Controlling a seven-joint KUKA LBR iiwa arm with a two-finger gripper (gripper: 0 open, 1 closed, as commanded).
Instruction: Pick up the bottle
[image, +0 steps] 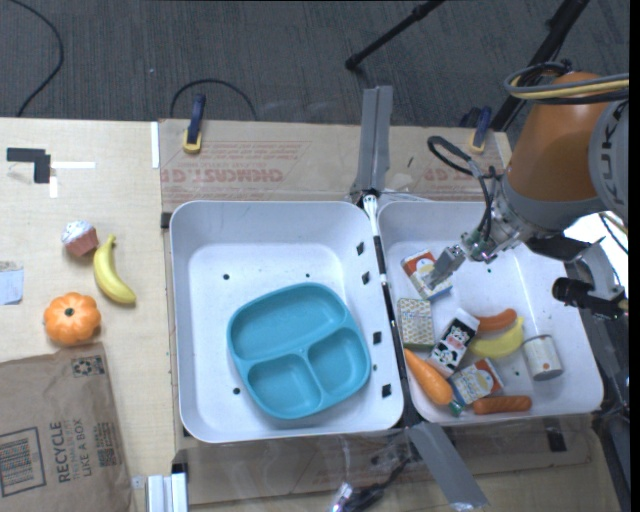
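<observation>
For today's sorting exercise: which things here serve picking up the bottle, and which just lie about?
Job: gripper; right bin; black-and-white container, probably the bottle.
Lying about: blue tray; carrot; can; pumpkin; banana on the bench; paper bag.

1. The left white plastic bin (195, 330) is largely occupied by a blue three-compartment plastic tray (298, 348).
2. Open floor is left along the upper part of the right white plastic bin (570, 400); its lower half is crowded by an orange carrot (428, 376), a yellow banana (498, 342) and a grey can (541, 357).
</observation>
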